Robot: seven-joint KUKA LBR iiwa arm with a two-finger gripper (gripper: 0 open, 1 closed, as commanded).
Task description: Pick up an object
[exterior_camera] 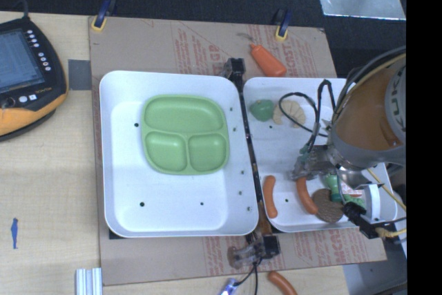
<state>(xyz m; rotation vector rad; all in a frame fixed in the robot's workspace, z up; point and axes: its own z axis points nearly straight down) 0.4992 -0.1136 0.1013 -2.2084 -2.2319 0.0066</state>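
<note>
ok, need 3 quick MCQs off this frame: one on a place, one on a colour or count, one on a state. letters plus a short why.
1. Where does the green divided plate lie?
A. in the left bin
B. in the right bin
C. on the bare bench

2. What colour is the carrot-shaped piece lying on the cardboard above the right bin?
A. blue
B. orange
C. white

3. How does the divided plate sit?
A. propped on its edge
B. flat, compartments facing up
C. flipped over, underside up

Key:
1 A: the plate rests inside the left bin, near its upper half.
2 B: the piece is orange and lies outside the bin's rim, below the blue clamp.
3 B: all three hollows of the plate are open to the camera.
</note>
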